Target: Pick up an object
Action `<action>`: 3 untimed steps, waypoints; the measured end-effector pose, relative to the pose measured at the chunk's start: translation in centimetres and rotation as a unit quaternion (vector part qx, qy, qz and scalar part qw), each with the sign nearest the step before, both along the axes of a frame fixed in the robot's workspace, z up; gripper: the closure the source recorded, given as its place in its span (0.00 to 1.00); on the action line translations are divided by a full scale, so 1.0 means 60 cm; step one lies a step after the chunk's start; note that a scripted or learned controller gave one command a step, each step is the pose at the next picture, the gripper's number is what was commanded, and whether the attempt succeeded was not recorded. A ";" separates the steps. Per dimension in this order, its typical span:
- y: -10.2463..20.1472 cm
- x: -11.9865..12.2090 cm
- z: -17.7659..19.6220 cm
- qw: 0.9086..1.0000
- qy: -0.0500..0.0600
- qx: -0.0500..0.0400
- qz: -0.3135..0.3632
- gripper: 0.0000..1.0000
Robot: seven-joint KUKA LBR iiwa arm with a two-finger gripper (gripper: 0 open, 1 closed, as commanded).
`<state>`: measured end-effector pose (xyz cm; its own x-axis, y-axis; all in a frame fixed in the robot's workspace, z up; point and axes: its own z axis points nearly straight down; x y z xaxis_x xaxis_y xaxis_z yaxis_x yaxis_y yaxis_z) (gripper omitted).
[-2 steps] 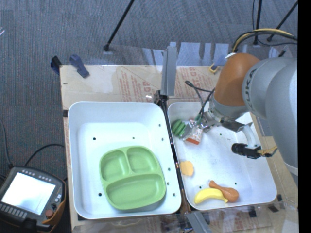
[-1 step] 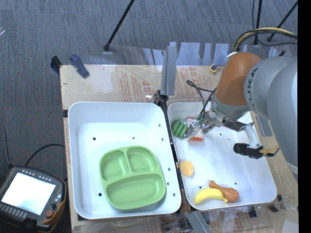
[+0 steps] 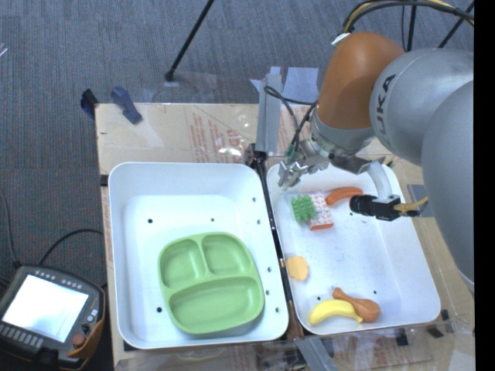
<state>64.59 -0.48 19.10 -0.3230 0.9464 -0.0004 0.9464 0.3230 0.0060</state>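
- The grey arm with its orange band (image 3: 363, 76) reached in from the right, wrist bent down over the far left corner of the right bin.
- Left shallow white plastic bin (image 3: 139, 207) held a green three-compartment plastic plate (image 3: 210, 284), lying flat toward its near side.
- Right shallow white plastic bin (image 3: 387, 261) held the small items.
- Two-finger metal gripper (image 3: 292, 172) hung above the right bin's far left corner, nothing seen between its fingers; I could not tell their spread.
- Green bristly brush with red-and-white block (image 3: 312, 210) lay just below the gripper.
- Orange sausage-shaped toy (image 3: 343, 195) lay beside the brush.
- Yellow toy banana (image 3: 334, 311) touched a brown toy drumstick (image 3: 357, 305) at the near edge.
- Small orange round slice (image 3: 297, 267) lay near the left wall.
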 end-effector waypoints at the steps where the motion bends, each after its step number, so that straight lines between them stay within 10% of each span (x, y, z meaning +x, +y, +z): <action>1: -0.002 -0.004 -0.010 1.000 0.006 -0.001 0.000 0.00; 2: -0.001 -0.005 0.002 1.000 0.008 -0.001 0.000 1.00; 3: -0.001 -0.005 0.002 1.000 0.008 -0.001 0.000 0.00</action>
<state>64.27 -0.54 19.20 -0.3239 0.9461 0.0028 0.9460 0.3239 -0.0105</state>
